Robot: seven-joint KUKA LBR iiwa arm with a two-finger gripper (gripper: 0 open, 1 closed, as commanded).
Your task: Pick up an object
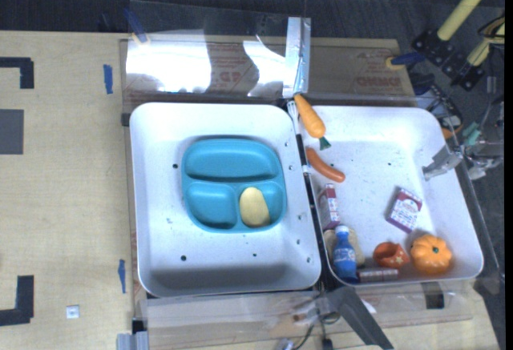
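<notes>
wooden bench [56, 204]; right bin [377, 140] centre open, items along edges; hand [457, 158] at right rim, state unclear.

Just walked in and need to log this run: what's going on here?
A robot arm's gripper sits at the right edge of the right bin, not touching any item. That bin holds a carrot, a sausage, a blue bottle and a small pumpkin. The left bin has a blue tray with a yellow lemon.
</notes>
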